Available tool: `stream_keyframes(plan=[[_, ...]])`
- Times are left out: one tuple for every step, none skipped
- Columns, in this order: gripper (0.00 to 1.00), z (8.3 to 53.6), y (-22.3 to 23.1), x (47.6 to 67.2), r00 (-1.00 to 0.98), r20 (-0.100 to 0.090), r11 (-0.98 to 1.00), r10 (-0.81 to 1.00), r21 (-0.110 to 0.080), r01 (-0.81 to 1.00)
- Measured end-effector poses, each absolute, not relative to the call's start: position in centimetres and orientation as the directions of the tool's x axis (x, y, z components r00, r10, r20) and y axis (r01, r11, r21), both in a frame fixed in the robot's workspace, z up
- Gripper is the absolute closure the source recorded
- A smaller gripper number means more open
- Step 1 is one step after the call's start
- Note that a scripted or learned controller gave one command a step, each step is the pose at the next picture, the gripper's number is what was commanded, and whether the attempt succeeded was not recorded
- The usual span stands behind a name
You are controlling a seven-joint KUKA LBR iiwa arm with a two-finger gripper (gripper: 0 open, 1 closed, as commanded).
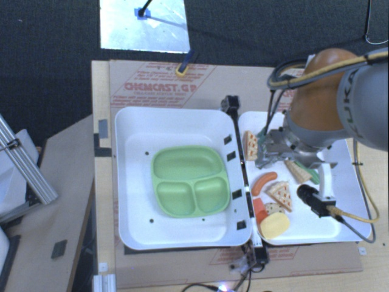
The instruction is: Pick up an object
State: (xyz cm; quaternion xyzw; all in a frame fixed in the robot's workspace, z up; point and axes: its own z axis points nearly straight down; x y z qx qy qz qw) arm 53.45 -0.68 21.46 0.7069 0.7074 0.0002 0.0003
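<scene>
Nearest to you, at the bottom of the right bin (355, 233), sits a pale yellow lemon-shaped piece (275, 225), with a red-orange carrot-like piece (259, 208) touching it on its left side. Just above those you have a small wedge that looks like a pizza slice (281, 194) and, up and to its left, a red sausage (264, 182) lying at a slant. A second wedge (250, 145) lies close to the divider between the bins, near the top of the toy cluster, and a tan piece (298, 171) with something green (313, 176) beside it lies under the arm.

Your arm (331, 99) reaches in from the right and hangs over the right bin, its orange band uppermost. The pincer (271, 152) points down toward the toys, between the upper wedge and the tan piece. You cannot tell from this angle whether it is spread or pressed together, and nothing shows as pinched in it. A black cylinder (311, 198) with a cable juts out over the bin's lower right.

Your left bin (130, 132) holds a green divided plate (188, 181) with three compartments. Both bins rest on a cardboard sheet (158, 87) with red lettering on the tabletop (67, 163)
</scene>
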Motion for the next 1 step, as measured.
stream_keyframes(plan=[[1.00,23.51,-0.52,53.58,-0.004,0.000,0.004,1.000,0.003,1.000]])
